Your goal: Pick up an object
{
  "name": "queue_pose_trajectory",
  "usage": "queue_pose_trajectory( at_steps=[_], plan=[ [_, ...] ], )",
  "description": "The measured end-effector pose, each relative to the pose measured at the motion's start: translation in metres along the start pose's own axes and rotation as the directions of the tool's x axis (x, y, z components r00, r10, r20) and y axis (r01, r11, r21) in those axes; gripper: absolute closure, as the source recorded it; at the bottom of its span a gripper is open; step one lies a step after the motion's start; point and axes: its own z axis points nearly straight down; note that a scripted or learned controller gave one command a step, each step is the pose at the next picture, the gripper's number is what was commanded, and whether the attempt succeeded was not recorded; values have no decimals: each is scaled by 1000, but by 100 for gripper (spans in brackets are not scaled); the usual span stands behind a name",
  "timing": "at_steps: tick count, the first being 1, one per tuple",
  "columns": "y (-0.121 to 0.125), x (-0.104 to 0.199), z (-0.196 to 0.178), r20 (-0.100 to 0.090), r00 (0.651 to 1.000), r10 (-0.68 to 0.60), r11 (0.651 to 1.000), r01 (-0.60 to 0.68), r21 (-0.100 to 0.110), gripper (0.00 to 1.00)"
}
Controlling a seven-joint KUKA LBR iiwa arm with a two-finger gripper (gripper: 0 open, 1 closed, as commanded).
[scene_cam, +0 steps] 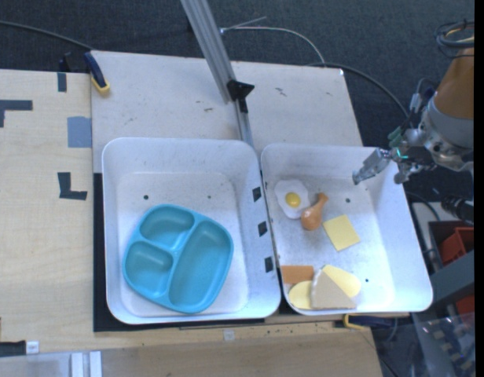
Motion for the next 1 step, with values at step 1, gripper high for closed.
queue_pose_trajectory(
  at_steps=[1],
  plan=[
    [27, 27, 40, 1, 1000, -2, 1000, 2, 3, 0]
  ],
)
